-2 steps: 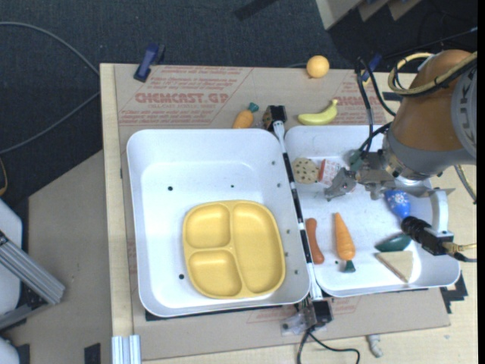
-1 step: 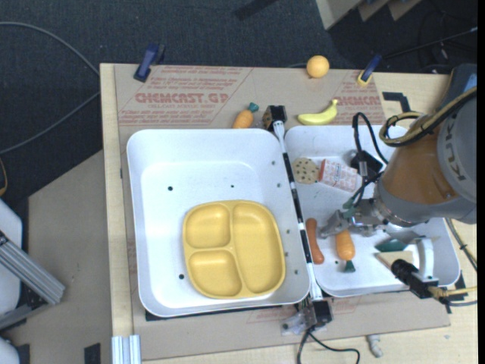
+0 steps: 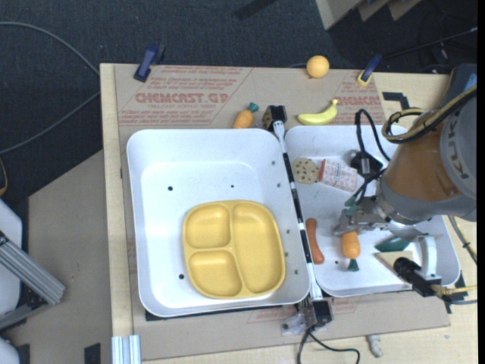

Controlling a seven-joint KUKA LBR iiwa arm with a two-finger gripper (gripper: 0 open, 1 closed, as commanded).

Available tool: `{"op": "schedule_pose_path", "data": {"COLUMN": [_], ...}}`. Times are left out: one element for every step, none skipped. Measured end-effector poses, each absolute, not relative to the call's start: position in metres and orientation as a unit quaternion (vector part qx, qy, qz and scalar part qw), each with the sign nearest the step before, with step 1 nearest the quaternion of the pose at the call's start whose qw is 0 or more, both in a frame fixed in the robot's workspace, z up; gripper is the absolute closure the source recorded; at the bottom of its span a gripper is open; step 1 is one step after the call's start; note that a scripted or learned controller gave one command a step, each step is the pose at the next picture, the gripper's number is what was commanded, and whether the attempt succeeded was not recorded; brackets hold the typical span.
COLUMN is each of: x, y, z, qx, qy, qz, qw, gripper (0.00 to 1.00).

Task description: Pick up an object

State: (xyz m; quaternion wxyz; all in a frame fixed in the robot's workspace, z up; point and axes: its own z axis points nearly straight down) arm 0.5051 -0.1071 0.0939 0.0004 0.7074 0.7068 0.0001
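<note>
Arm (image 3: 424, 169) bent over right bin (image 3: 333, 279); pincer (image 3: 356, 222) just above carrot (image 3: 350, 245).

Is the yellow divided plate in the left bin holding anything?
Empty: the yellow divided plate lies flat in the left bin, and all three compartments show bare yellow.

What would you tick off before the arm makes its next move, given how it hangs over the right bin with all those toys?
1. Gripper over the right bin: ok, it sits low in the bin's middle.
2. A target close by: ok, the toy carrot lies just below the gripper.
3. Jaws open or shut: cannot tell, the wrist hides them.
4. Something held already: cannot tell; nothing shows between the jaws.
5. Neighbours clear of the carrot: ok, the hot dog lies apart by the divider, the cookie and snack packet further up.
6. Left bin's yellow tray out of the way: ok.
</note>
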Motion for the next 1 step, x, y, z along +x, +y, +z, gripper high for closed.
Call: {"op": "schedule_pose_path", "data": {"x": [0.5202], "y": [-0.0393], "z": [0.1851], "qx": [0.706], "qy": [0.708], "qz": [0.001], "qw": [0.0], "gripper": [1.0]}}
